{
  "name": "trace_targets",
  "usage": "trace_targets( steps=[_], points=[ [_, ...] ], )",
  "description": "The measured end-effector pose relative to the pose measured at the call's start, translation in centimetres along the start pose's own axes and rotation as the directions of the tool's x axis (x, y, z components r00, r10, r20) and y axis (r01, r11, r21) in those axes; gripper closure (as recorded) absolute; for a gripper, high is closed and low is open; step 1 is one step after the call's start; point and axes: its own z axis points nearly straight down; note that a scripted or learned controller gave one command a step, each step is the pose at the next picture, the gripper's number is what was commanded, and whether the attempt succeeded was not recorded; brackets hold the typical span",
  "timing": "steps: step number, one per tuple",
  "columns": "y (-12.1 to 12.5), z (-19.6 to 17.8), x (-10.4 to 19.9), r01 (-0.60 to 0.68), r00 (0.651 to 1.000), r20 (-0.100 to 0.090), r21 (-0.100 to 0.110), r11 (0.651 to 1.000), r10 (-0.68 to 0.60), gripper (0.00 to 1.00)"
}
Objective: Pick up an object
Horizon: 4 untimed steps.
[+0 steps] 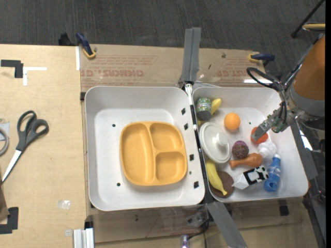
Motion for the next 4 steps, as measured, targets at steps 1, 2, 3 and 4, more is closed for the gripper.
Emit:
trace_targets(
  steps=[1, 2, 3, 4],
  points=[
    [6.6, -4.4, 1.4, -0.067, 0.998, 0.003, -0.001, 0.998, 0.067, 1.00],
    [7.4, 12.2, -0.4, -0.606, 0.796, 0.001, -0.002, 0.796, 0.606, 1.00],
    [5.8, -2.2, -8.8, -0.685, 0.728, 0.003, -0.001, 0.728, 0.685, 1.00],
    [-4.4, 12.3, -4.7, -0.016, 1.000, 0.001, -0.004, 1.000, 0.016, 1.00]
  ],
)
